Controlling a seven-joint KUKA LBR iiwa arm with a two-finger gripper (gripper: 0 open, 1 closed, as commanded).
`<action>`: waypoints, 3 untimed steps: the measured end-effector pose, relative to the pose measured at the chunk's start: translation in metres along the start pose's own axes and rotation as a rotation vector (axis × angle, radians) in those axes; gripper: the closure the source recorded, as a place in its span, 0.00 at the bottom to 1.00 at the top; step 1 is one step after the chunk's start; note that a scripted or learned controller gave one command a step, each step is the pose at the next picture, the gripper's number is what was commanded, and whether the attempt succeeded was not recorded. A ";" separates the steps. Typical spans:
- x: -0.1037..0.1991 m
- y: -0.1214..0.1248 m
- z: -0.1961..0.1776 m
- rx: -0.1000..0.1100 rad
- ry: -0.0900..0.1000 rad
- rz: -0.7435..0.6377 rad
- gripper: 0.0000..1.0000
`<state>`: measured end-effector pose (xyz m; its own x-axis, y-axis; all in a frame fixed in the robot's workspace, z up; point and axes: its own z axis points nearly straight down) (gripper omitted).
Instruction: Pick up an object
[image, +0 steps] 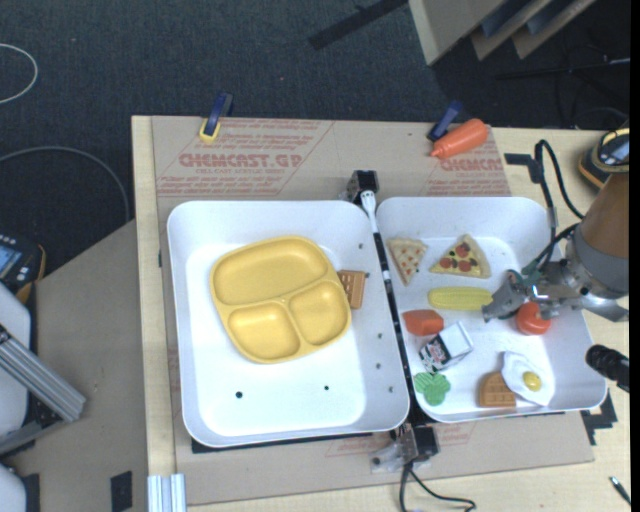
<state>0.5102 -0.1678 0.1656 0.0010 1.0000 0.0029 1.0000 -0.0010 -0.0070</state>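
Observation:
The right bin (480, 212) holds several toy foods. Among them are two pizza slices (461, 257), a yellow corn cob (459, 298), a red piece (424, 322), a small black-and-white item (445, 347), green broccoli (432, 386), a brown waffle (494, 391) and a fried egg (527, 379). My gripper (520, 298) hangs low over the right side of this bin, just right of the corn. A red tomato-like object (534, 320) lies directly under and beside it, partly hidden by the gripper.
The left bin (200, 330) carries a yellow divided plate (278, 297) and a small brown cracker (351, 288) by its right wall. An orange carrot (460, 138) and clamps lie on the board behind the bins. The arm's grey body (605, 250) covers the right bin's far edge.

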 end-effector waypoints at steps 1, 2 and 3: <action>-0.008 0.004 0.049 -0.003 0.000 0.000 0.00; -0.008 0.004 0.083 -0.002 -0.001 -0.001 0.00; -0.008 0.004 0.070 -0.008 -0.003 0.000 1.00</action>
<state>0.5142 -0.1758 0.0951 0.0013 1.0000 0.0002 1.0000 -0.0013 0.0011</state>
